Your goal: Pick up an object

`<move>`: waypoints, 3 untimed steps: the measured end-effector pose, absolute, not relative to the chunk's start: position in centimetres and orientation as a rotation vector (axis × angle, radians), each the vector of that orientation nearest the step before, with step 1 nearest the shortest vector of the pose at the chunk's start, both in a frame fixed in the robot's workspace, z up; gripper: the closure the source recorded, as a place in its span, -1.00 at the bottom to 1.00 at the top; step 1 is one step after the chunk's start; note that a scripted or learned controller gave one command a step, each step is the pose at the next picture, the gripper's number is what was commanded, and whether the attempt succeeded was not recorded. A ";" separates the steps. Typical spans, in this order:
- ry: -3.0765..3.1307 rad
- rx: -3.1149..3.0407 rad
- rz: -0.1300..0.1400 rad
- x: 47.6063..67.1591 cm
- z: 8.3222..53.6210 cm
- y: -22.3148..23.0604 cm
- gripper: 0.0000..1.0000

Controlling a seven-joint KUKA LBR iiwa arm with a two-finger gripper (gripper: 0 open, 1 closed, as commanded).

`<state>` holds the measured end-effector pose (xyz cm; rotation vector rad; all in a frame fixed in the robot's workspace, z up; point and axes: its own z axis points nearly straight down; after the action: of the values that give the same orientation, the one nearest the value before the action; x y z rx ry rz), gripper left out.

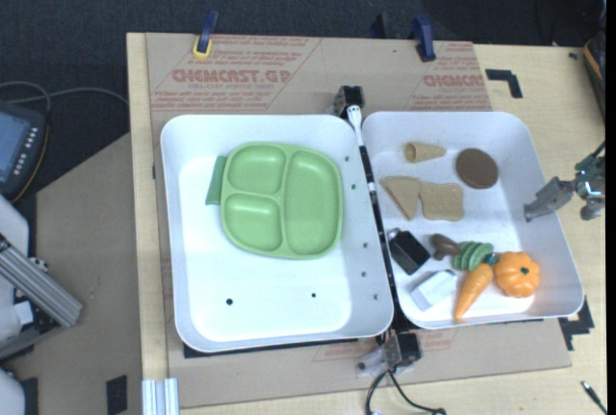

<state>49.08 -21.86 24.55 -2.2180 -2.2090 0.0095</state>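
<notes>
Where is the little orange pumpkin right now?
The pumpkin sits in the right bin, near its front right corner. It is right beside the toy carrot, which lies on its left.

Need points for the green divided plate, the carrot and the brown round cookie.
green divided plate (283,199), camera view, on the ridge where its compartments meet.
carrot (473,288), camera view, middle of its orange body.
brown round cookie (476,168), camera view, centre of its top face.
</notes>
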 end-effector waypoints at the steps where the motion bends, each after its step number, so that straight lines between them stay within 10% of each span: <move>1: -2.222 -2.221 0.000 49.3 25.2 -21.8 -1.00; 3: -2.218 -2.216 0.003 48.8 14.9 -20.7 -1.00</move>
<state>48.79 -20.66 14.87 -2.2160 -2.2179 0.0028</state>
